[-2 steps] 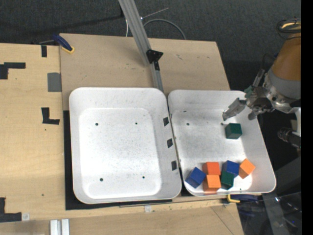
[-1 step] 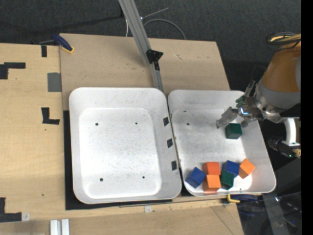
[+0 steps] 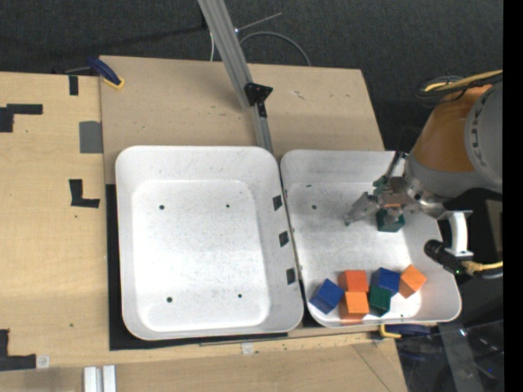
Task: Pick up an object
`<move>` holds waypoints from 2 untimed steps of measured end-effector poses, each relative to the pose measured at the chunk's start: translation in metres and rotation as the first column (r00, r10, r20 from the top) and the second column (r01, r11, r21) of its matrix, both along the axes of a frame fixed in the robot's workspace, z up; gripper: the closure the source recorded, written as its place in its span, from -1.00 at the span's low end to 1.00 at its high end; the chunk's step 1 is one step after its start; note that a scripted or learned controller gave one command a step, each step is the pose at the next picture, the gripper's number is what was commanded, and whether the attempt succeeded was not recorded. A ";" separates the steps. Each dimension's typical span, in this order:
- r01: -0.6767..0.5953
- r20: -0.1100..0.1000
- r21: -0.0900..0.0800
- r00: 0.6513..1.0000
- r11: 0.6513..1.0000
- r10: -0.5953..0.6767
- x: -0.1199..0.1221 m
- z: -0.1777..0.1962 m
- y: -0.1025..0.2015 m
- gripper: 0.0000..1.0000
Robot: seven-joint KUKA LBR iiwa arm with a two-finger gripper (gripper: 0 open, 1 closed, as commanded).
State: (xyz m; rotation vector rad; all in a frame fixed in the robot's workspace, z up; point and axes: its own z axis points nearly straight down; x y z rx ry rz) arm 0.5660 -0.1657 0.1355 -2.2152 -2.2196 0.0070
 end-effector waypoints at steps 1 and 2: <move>0.000 0.005 0.000 1.000 1.000 0.000 0.001 0.014 0.000 1.00; 0.000 0.012 -0.002 1.000 1.000 0.000 0.006 0.076 0.005 1.00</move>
